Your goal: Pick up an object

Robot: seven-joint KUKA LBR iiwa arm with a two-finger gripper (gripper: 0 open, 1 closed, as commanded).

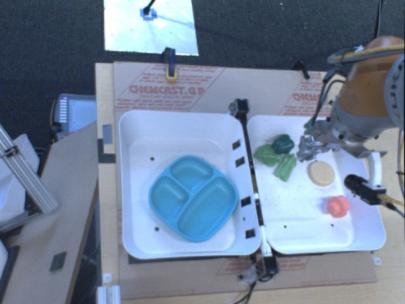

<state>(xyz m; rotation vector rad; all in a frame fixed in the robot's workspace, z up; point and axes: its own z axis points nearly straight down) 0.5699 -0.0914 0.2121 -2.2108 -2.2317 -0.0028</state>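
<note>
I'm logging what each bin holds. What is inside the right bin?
The right bin holds green pieces, a cream disc and a pink object. The gripper hangs over it, covering the floor underneath.

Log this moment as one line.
gripper: above right bin, beside green items | grasp: not visible | blue plate: left bin

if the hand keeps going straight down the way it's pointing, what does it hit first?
Probably bare floor of the right bin, in the gap between the light green piece and the beige disc. The hand hangs beside both; depth is unclear, so it might clip either.
</note>
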